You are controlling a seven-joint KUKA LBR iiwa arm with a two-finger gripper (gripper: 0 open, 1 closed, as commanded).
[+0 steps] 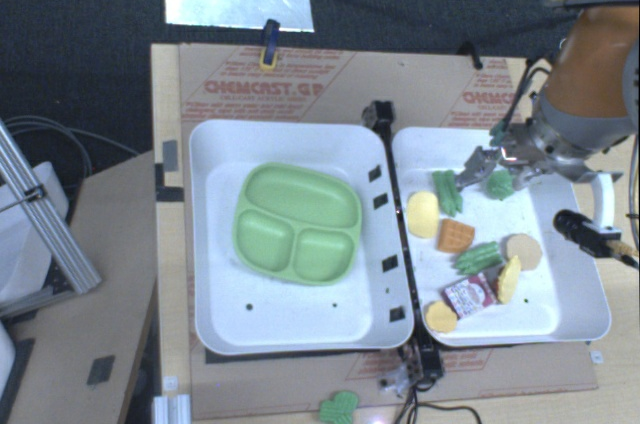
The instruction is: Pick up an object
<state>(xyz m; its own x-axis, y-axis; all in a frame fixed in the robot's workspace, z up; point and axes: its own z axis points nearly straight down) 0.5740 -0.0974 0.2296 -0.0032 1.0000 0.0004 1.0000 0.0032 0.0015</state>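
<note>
The gripper (487, 167) hangs low over the right bin (575, 312), beside a green toy (499, 184); whether its jaws are clenched I cannot tell. A green divided plate (297, 223) sits in the left bin (215, 312).

The grey arm reaches in from the right, its orange band high at the frame's edge. Its wrist angles down and leftward. The end effector (484, 168) hangs low.

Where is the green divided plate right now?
The green divided plate lies in the middle of the left bin in the camera view, across the central divider from the toy food in the right bin.
</note>
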